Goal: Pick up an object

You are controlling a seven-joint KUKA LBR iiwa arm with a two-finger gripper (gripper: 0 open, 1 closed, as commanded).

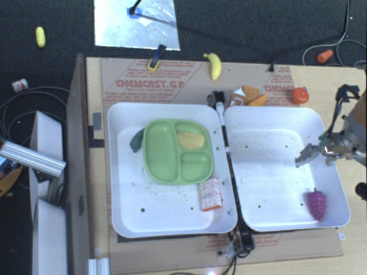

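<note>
Your nearest candidate is the purple bunch of grapes (316, 204), a knobbly toy fruit lying at about five o'clock in the right bin (275, 153), close to its corner wall. The gripper (307, 155) hangs over the same bin at roughly three o'clock, up and left of the grapes and apart from them; you can see nothing between its fingers, though how wide it stands I cannot tell from this slant.

Look to the left bin (132, 211) and you find a green divided plate (166, 153) sitting near its centre, smooth plastic with three compartments. A pale yellow piece (192, 138) lies in the plate's compartment at one o'clock. A dark green object (137, 140) rests against the plate's edge at nine o'clock, and a small red-and-white packet (210, 194) lies just off the plate at five o'clock.

Both bins are shallow, white and speckled, standing side by side on a brown cardboard sheet (172, 82) printed with red lettering. On that sheet, at twelve o'clock from the bins, you have a banana (214, 65), an orange-and-white carton (248, 95) and a red-orange round fruit (300, 95). Beyond lies dark carpet with a shiny metal sheet (135, 16) and a small yellow object (40, 36).
</note>
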